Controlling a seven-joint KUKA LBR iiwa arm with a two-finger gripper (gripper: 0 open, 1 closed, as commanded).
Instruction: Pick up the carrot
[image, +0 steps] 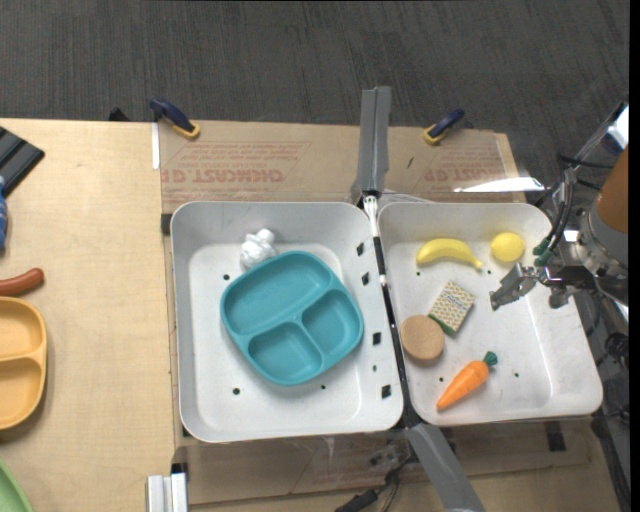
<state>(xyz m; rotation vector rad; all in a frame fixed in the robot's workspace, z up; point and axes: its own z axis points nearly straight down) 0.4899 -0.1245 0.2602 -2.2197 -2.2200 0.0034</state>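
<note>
Risk lies mainly in the crowding around the carrot (464, 382), which is seen lying flat in the right-hand bin (560, 395), below and to the left of the gripper (508, 288) and well apart from it. The gripper is held above the bin floor with nothing between its fingers; they appear spread apart, though the view is too small for certainty. A round tan disc (422, 338) is found just beside the carrot's upper left, and a speckled sponge (452, 305) lies between gripper and disc. If the descent is made off-line, the disc could be struck or caught instead. The carrot lies at a slant and tapers, so a grasp not squared across it could let it slip or roll. The bin's near wall could also be clipped.
</note>
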